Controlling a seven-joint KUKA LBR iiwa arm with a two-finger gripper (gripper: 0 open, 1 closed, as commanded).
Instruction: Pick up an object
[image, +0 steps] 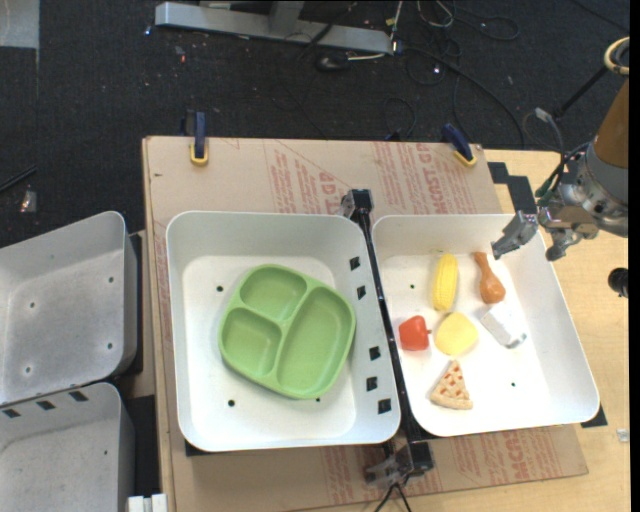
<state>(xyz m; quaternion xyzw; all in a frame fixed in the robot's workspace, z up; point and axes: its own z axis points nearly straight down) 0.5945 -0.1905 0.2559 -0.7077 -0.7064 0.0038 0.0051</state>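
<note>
The gripper (532, 238) is hovering at the right bin's (575, 330) upper right rim, jaws standing apart and gripping nothing. No object is being lifted yet. The chicken drumstick (488, 278) is lying nearest, beside the corn cob (445, 281); approach, descent, closure and lift are remaining.

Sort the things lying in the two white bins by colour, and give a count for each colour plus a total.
Green: 1, the plate
Yellow: 2, the corn and the lemon
Red: 1, the tomato
Brown-orange: 1, the drumstick
Orange and yellow: 1, the pizza slice
White-grey: 1, the small block
Total: 7
</note>
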